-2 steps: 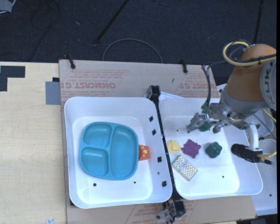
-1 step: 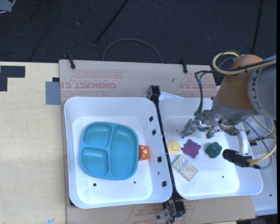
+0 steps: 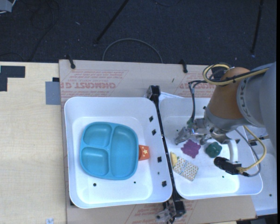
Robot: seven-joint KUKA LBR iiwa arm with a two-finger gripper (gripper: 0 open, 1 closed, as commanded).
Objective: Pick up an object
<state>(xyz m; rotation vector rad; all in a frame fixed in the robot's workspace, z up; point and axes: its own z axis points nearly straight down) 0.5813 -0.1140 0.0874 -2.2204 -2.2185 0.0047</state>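
Observation:
My gripper (image 3: 185,135) hangs low over the middle of the right bin (image 3: 214,186), reaching in from the right. Just below and right of it lies a purple, jagged-edged object (image 3: 191,149), close to the gripper but not visibly held. A dark green rounded object (image 3: 213,149) rests to the right of the purple one, under the wrist. A flat patterned pouch (image 3: 185,169) with a yellow bit (image 3: 173,159) at its upper left end lies nearer the front, beside the divider.
The left bin (image 3: 72,125) holds a blue divided plate (image 3: 109,149), with a small orange piece (image 3: 143,152) bearing a star against the plate's right edge. A black divider (image 3: 161,139) separates the two bins. The arm's grey and orange body covers the right bin's far right part.

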